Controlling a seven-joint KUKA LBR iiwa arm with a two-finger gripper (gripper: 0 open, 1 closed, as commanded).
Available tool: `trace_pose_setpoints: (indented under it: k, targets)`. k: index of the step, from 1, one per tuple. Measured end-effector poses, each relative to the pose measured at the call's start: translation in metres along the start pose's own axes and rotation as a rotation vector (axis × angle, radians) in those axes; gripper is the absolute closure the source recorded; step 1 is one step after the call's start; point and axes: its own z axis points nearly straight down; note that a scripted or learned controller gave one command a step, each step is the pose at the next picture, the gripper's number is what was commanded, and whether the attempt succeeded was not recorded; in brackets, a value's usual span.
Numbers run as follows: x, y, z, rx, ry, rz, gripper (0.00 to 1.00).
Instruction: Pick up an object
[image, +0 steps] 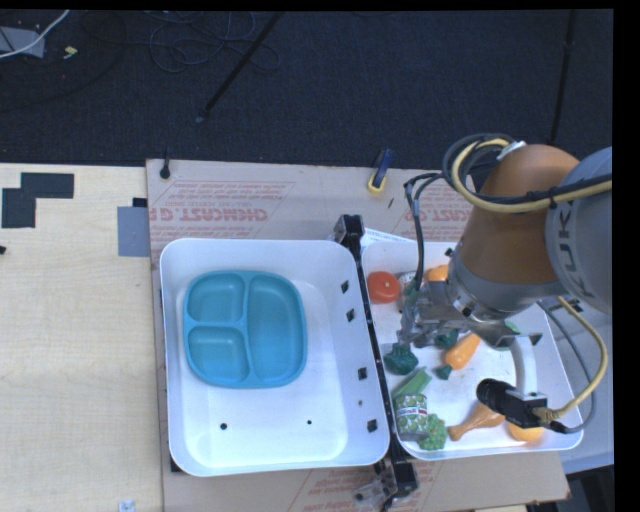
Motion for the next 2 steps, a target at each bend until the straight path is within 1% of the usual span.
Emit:
trace_pose_setpoints:
  k: [1, 2]
  targets:
    - [-0.0013, -0.0049, 0.0201, 0.004, -0.002, 0.005, 1.00]
    - [-0.0060, -0.0082, 0.0116, 0.001, -0.001, 0.005, 1.00]
